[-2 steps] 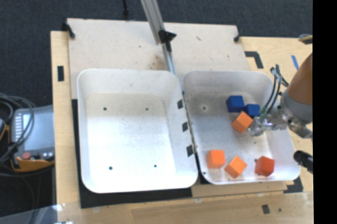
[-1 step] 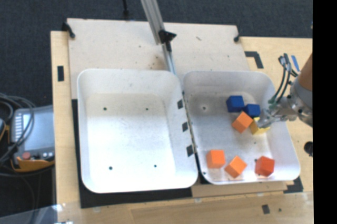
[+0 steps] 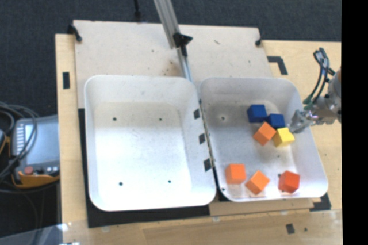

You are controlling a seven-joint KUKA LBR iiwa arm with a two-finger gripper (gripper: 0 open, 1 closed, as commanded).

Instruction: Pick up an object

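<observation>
Our end effector hovers just right of the yellow cube in the right bin; we cannot tell its opening. The cube looks light and rigid; we'd pinch opposite flat faces.

camera view: single fixed camera above the bench | faces down at a slant | far enough to take in both white bins, left bin and right bin, side by side | arm side at right
</observation>
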